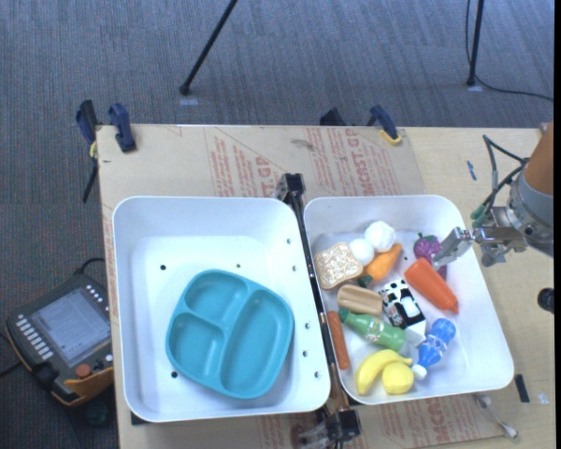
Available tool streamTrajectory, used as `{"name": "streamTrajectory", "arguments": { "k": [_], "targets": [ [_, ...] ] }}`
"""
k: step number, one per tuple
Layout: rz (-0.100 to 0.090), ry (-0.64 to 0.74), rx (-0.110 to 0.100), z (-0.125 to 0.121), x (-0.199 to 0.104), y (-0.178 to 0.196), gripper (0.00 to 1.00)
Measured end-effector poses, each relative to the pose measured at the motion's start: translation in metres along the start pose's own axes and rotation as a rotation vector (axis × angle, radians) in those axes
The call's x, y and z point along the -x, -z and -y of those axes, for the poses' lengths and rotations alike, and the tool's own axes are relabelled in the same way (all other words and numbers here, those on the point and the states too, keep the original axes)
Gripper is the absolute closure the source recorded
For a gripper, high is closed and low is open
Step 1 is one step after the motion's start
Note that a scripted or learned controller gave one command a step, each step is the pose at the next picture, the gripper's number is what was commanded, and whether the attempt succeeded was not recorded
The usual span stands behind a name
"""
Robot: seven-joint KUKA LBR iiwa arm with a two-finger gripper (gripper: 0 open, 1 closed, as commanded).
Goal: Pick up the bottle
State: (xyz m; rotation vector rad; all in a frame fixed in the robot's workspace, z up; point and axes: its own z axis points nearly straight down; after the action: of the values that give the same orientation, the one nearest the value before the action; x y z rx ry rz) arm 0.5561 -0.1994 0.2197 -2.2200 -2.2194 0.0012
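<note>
A green bottle lies on its side in the right bin, neck pointing left, between a tan bread roll and a yellow banana. My gripper reaches in from the right over the bin's upper right part. It hangs beside a purple toy and above a big orange carrot, well up and right of the bottle. Nothing shows in its grasp.
The right bin also holds a cracker, white balls, a black-and-white toy, a blue-and-white piece and a thin orange stick. A blue divided plate lies in the left bin. Clamps grip the board's far edge.
</note>
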Motion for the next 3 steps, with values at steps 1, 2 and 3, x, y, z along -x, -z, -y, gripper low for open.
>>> {"name": "streamTrajectory", "arguments": {
  "k": [1, 2, 3],
  "targets": [
    [0.0, 0.074, 0.004, 0.014, -0.022, -0.101, 0.0],
    [-0.005, 0.07, 0.005, 0.013, -0.022, -0.09, 1.0],
    [0.002, 0.187, 0.004, 0.056, 0.015, 0.047, 1.0]
  ]
}}
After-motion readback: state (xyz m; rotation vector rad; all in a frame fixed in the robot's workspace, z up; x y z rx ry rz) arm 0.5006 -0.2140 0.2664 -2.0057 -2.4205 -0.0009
